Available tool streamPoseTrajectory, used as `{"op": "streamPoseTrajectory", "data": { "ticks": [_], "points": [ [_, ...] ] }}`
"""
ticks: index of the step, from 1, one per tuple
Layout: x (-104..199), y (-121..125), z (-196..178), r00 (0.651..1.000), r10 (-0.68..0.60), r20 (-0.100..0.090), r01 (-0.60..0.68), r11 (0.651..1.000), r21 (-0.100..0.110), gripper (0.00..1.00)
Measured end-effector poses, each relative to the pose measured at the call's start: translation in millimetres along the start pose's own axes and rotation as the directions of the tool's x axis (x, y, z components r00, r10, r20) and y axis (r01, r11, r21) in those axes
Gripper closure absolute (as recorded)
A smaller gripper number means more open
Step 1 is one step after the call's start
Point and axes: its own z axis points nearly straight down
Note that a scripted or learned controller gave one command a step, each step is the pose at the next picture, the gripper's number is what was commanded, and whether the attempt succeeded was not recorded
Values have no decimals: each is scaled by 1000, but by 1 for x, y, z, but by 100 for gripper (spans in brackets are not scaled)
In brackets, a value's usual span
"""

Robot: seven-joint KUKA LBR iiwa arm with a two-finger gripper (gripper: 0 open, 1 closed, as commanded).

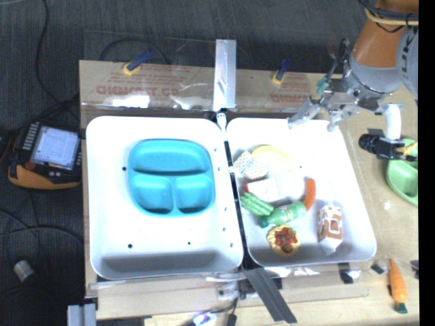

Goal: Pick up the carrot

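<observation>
A grey robot arm (pixel 380 43) with an orange band reaches in from the right above the far right corner of the right-hand shallow white bin (pixel 353 175), its two-finger pincer (pixel 318 115) hanging with fingers spread apart and nothing between them. The small orange carrot (pixel 310 193) lies well below the pincer inside that bin, toward its right side, nearly upright in the view and slightly tilted. Just left of it rest a pale yellow rounded piece (pixel 270 156), a white dotted block (pixel 249 166) and a green leafy vegetable toy (pixel 272 210). Near the bin's front edge sit a brown-and-yellow round toy food (pixel 283 239) and a small white-and-orange carton (pixel 329 224). The left-hand white bin (pixel 109 236) holds a blue three-compartment plastic tray (pixel 171 175). On the wooden bench (pixel 408 229), a second orange carrot-like piece (pixel 397 285) lies outside the bins at the lower right, and a green object (pixel 404 175) sits at the right edge.
</observation>
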Motion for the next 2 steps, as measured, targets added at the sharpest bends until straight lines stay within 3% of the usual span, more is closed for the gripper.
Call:
{"op": "streamPoseTrajectory", "data": {
  "ticks": [1,2],
  "points": [
    [1,20,-2,1000,13,0,-13,1000,-1,0],
    [-32,-84,61,997,79,2,-79,997,2,0]
  ]
}}
